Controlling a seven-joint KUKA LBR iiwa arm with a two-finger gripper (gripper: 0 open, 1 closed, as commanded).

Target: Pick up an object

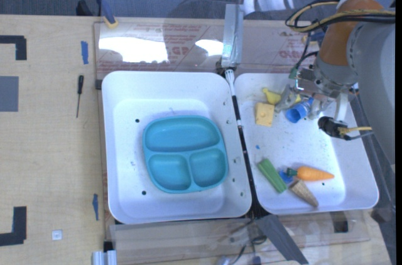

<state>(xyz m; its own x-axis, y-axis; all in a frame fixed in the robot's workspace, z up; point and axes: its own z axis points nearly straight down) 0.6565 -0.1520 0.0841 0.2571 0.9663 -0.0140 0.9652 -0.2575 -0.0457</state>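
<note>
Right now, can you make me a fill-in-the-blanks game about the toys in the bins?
1. The blue tray has ___ compartments.
2. The tray lies in the ___ bin.
3. The toy carrot is coloured ___.
4. The gripper hovers over the ___ bin.

Missing words: three; left; orange; right

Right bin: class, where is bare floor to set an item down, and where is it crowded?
Bare floor lies mid-bin, between the cheese wedge above and the green piece and carrot below. The top is crowded around the gripper; the bottom edge holds a cluster.
</note>
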